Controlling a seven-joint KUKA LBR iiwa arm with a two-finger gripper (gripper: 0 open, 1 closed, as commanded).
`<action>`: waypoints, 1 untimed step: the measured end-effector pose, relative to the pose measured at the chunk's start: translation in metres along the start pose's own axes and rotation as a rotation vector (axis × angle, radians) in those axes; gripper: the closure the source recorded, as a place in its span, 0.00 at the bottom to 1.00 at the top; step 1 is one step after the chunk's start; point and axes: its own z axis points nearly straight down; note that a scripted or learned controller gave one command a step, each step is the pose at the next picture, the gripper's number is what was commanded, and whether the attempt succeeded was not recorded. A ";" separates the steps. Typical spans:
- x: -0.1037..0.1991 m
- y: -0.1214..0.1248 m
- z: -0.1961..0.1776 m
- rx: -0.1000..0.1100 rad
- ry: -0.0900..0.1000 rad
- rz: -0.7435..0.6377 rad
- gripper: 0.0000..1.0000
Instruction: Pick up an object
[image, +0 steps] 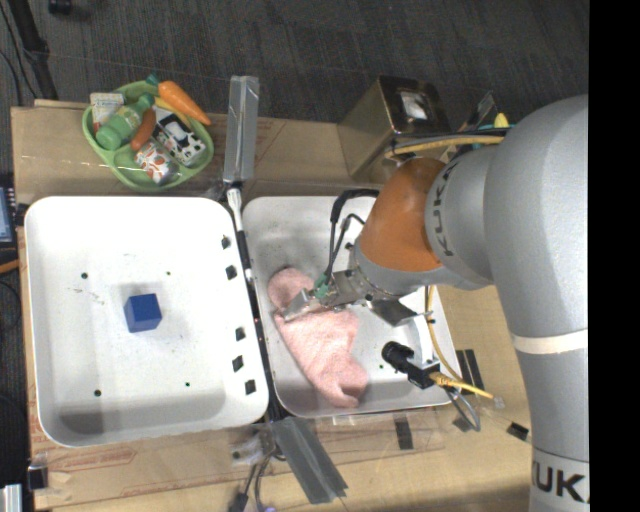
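Pink, soft and crumpled, one cloth (318, 338) is spread in the right-hand white bin (300, 215), with its far-left part directly beneath the two-finger gripper (312, 300). Whether that gripper is parted or closed cannot be told. The grey arm with its orange band (400, 225) is bent down from the right. One blue cube (143, 312) is seen in the left-hand white bin (60, 215); one green bowl of toy food (148, 132) is set beyond it.

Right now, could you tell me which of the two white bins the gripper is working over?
The right-hand bin, the one holding the pink cloth. The gripper sits at the cloth there, while the left bin holds the blue cube.
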 end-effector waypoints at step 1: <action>0.013 0.048 0.000 0.001 0.001 -0.047 0.00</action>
